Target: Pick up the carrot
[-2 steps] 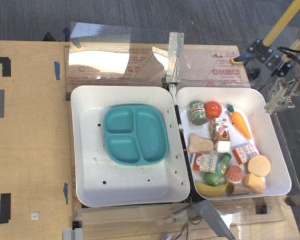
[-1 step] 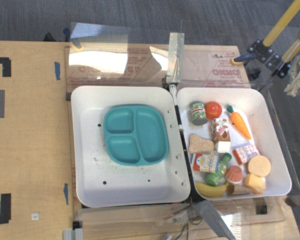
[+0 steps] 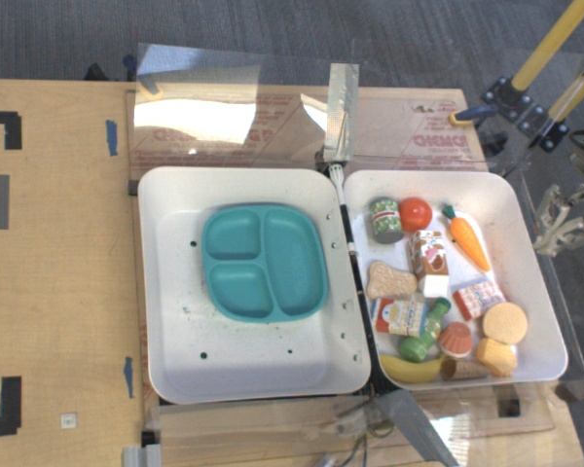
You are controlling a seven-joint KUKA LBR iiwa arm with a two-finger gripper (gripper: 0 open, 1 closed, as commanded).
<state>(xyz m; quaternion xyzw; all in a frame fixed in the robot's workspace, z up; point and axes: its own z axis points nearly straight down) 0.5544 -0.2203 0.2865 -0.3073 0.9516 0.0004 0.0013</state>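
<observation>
**Carrot lay untouched in right bin**

The carrot lay in the right bin, near its far right side, green top pointing away from the camera and orange tip pointing toward it. A tomato sat just beside its top; a small brown carton lay to its left, apart by a narrow gap. It looked like a toy: probably light, rigid, smooth plastic, likely slick on the taper. Best hold judged to be across the thicker upper body, fingers closing on the two long sides, where the bin floor was bare either side.

State of the gripper could not be told.

The left bin held a teal divided plate. The right bin was crowded nearer the camera: a banana, a bread slice, other toy foods. Both bins sat on a tan board surface with black markings, clear sheeting behind, grey carpet beyond.
</observation>
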